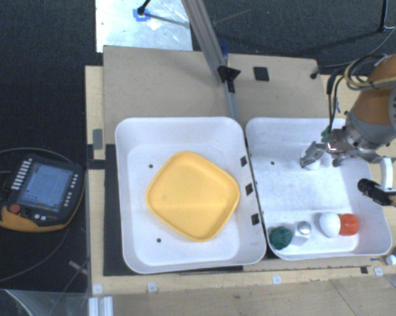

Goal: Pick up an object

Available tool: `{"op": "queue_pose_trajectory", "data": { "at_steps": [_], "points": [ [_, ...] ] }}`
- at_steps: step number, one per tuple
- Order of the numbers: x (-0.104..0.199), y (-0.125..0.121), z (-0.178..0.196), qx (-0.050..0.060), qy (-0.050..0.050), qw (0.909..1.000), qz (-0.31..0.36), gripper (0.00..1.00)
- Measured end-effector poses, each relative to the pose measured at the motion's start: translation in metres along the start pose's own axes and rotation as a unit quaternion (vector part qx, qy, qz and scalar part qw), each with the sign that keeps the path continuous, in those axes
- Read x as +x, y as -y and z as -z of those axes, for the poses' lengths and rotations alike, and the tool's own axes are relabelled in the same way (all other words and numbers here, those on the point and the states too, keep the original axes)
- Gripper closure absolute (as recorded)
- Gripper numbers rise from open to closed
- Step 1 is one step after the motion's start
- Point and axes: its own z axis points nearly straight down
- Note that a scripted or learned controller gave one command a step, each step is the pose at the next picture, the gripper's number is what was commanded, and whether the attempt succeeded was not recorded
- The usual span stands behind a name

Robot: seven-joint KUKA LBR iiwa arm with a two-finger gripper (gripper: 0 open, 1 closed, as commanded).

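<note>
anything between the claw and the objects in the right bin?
Nothing visible. The claw sits over bare floor in the right bin. The green ball, silver piece, white ball and red ball line the near wall, open floor between.

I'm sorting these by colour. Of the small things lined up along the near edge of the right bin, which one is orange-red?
The orange-red ball, at the right end of the row. Beside it sits a white ball, then a small silvery piece, with a dark green ball at the left end.

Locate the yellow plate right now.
The yellow plate lies flat in the left bin of the camera view, roughly centred, apart from the small objects along the right bin's near edge.
</note>
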Motion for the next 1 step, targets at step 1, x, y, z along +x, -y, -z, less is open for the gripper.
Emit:
{"op": "queue_pose_trajectory", "data": {
  "at_steps": [1],
  "points": [
    [0.0002,-0.0003,-0.0216,-0.001,0.000,1.0000,0.000,0.00]
  ]
}}
